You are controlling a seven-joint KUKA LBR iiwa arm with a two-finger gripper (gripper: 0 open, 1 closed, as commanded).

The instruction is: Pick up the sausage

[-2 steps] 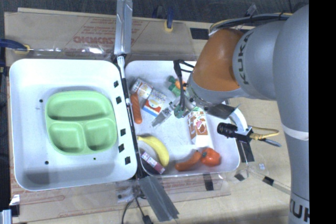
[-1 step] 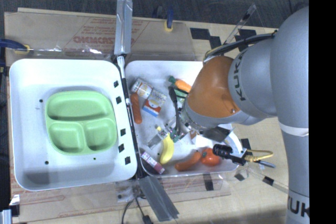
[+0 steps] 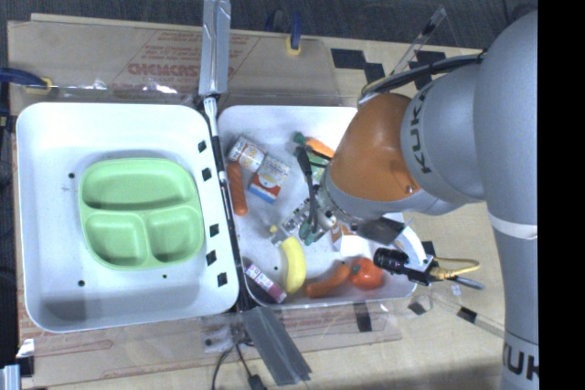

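A reddish-orange sausage [image 3: 238, 188] lies lengthwise along the left wall of the right bin [image 3: 274, 119], next to a small can [image 3: 245, 152]. A second, browner sausage-like piece [image 3: 325, 284] rests at the bin's near edge beside a red tomato [image 3: 367, 273]. My gripper [image 3: 306, 222] hangs low over the bin's middle, just above a yellow banana [image 3: 293, 264]. It is about a hand's width right of the reddish-orange sausage and apart from it. The orange wrist band hides most of the gripper.
A white-and-red carton [image 3: 267, 182] and a carrot with a green top [image 3: 316, 146] lie at the back of the right bin. A dark purple item [image 3: 261, 279] sits at its front left corner. The left bin [image 3: 37, 196] holds a green divided tray [image 3: 142, 211].
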